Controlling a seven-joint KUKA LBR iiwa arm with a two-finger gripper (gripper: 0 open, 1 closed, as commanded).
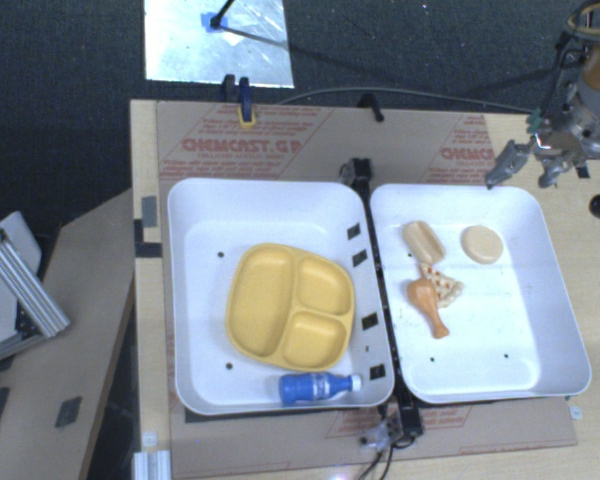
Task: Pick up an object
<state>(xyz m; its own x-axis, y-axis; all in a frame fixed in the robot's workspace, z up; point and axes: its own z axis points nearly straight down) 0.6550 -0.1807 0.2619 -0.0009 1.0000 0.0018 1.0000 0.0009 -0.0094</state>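
End effector (525,166) sits above the right shallow white plastic bin's (555,268) far right corner, fingers apart, nothing between them. That bin holds a round beige disc (482,244), tan bread-shaped piece (423,240) and orange drumstick-shaped toy (429,306) (touching a pale wedge). Left white bin (195,268): yellow divided plate (290,303), blue bottle (318,387).

A robotics lab: two white bins (280,193) clamped on a cardboard-covered worktop (310,133), cables (420,96), aluminium framing (20,278).
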